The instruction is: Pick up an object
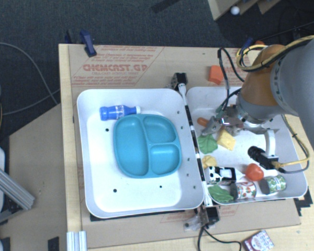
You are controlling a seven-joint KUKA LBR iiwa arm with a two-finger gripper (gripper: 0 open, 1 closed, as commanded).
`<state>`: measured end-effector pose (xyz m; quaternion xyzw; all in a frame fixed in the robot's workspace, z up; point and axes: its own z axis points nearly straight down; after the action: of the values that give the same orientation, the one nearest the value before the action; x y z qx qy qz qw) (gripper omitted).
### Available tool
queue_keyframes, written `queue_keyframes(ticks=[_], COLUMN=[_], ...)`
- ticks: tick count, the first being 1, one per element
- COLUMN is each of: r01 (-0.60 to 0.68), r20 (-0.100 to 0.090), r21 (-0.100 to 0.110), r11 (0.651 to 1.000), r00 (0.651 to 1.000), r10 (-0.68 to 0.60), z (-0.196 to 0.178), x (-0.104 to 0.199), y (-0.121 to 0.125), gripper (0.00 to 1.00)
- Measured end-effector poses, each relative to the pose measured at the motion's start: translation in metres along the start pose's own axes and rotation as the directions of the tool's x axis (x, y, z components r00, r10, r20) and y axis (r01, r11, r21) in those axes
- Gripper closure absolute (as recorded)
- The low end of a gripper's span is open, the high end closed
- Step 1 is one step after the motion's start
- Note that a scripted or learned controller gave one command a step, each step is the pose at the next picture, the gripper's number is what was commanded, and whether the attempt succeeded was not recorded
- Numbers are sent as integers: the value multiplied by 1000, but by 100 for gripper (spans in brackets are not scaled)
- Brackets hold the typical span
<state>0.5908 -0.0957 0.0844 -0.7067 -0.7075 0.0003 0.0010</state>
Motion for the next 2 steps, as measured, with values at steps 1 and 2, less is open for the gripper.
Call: queue_keyframes(ticks=[1,2], r01=[0,0], r20=[1,1], r21=[-2,-1], r11=[1000,1000], r00=[1000,1000], r10=[0,0], z=[-10,-10], x=[0,0], y=[0,0], gripper=[100,0])
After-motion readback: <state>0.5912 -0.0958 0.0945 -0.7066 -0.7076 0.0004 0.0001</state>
